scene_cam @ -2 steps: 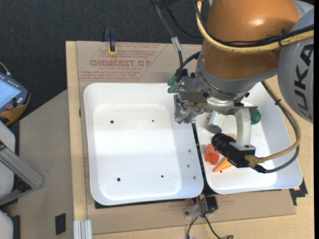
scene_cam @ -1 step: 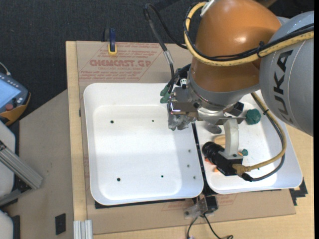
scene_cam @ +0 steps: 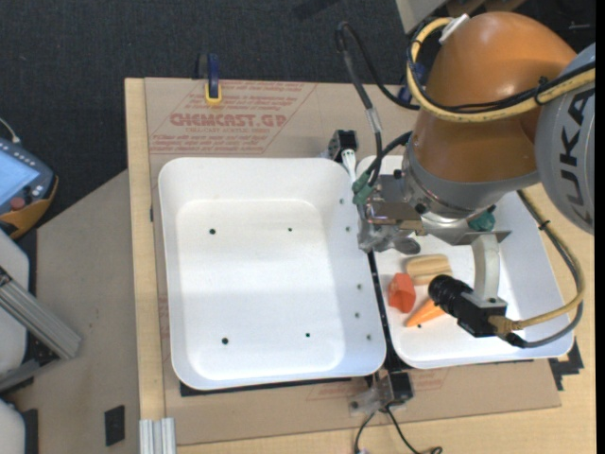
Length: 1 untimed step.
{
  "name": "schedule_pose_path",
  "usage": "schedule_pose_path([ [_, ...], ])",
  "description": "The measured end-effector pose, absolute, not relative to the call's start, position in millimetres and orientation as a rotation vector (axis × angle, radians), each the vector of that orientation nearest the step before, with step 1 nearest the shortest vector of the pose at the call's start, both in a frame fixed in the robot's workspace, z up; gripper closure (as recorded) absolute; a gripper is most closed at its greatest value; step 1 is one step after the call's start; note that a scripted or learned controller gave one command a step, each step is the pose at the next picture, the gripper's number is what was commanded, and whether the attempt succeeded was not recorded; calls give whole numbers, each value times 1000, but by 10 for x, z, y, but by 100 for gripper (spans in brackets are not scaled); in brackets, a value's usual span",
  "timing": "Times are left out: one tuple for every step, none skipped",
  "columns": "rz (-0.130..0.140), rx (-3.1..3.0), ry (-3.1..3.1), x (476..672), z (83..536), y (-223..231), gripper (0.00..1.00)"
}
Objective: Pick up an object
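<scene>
The hand (scene_cam: 389, 233) hovers over the right white bin (scene_cam: 529, 253) – its state I cannot tell; the small red block (scene_cam: 402, 292) lies just below-right.

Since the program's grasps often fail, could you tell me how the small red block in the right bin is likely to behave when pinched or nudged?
The red block looks compact and solid, so probably stiff and light. Its faces appear flat, so it should slide rather than roll if nudged. It lies right beside the orange carrot-shaped piece and close to the tan block, so a push may well shift those too.
</scene>
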<state>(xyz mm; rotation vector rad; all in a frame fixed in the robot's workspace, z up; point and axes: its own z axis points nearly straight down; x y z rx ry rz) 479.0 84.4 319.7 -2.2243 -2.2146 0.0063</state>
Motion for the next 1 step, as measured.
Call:
schedule_pose_path([
  [-17, -2217, -2232, 4800, 4076, 1414, 100],
])
